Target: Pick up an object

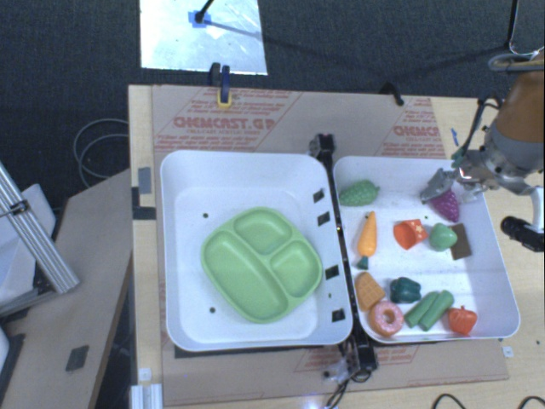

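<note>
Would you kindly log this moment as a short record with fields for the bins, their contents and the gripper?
left bin: green divided plate
right bin: toy foods, among them carrot, donut, purple grapes, tomato
gripper: over the right bin's far right corner, just above the grapes
grasp: cannot tell

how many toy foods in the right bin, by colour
green: 4 (leafy piece, round piece, dark pepper, pods)
orange: 3 (carrot, wedge, pepper)
red: 1 (tomato)
purple: 1 (grapes)
pink: 1 (donut)
brown: 1 (bar)
total: 11
</note>
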### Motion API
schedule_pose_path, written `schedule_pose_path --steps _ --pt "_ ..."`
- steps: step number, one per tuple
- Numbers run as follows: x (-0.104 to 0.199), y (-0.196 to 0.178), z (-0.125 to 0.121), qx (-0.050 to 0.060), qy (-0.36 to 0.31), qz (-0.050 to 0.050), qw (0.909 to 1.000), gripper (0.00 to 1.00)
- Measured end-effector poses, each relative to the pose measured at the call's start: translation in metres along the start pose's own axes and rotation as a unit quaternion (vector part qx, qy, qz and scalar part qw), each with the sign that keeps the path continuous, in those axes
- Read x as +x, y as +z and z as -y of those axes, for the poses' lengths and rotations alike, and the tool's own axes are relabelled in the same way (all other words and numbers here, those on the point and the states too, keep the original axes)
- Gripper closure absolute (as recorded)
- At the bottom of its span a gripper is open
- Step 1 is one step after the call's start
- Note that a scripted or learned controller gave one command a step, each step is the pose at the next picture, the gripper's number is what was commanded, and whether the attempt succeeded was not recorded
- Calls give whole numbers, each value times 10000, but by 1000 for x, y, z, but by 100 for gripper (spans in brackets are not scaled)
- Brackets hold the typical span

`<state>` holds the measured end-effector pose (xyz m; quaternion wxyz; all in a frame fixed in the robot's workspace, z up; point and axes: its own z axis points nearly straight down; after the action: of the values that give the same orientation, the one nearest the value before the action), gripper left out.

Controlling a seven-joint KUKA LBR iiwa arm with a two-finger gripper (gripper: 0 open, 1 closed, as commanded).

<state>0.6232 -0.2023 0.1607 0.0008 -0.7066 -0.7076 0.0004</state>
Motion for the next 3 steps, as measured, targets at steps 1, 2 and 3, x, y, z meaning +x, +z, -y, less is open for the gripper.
schedule_pose_path --steps 1,2,3 --pt "1 60 6 1 -1 -10 10000 0" --pt "7 71 4 13 -21 -63 10000 0" --pt "4 64 3 -40 -21 -11 10000 100"
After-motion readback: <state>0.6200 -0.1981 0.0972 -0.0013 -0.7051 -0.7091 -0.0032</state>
